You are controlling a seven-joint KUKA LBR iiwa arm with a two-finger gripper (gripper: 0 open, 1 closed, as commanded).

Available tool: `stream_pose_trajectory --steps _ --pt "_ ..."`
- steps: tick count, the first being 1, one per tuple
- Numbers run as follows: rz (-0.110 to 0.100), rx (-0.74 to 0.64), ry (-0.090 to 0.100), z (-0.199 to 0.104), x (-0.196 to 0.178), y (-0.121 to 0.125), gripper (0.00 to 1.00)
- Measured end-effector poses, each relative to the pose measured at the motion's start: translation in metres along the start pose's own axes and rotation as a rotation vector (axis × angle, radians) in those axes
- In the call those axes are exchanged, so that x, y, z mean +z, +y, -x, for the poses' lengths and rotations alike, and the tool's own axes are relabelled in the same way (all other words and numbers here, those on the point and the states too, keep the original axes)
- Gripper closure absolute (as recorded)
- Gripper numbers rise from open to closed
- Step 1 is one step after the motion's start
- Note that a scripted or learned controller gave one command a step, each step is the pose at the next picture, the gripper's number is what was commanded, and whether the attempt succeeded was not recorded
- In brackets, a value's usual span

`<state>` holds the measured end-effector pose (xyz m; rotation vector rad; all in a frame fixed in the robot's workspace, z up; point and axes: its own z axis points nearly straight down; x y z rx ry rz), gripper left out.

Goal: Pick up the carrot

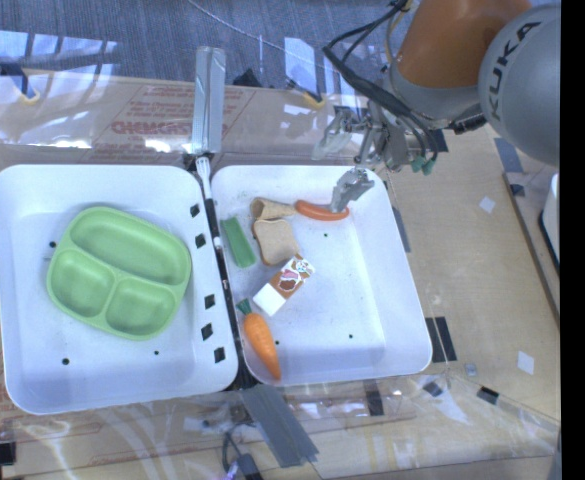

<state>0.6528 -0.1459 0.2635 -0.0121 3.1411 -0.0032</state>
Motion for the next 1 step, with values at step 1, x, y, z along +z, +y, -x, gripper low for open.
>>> stream_pose_trajectory --steps 1 --pt "0.004 -0.339 0.003 -0.1063 0.1096 0.0134 0.0"
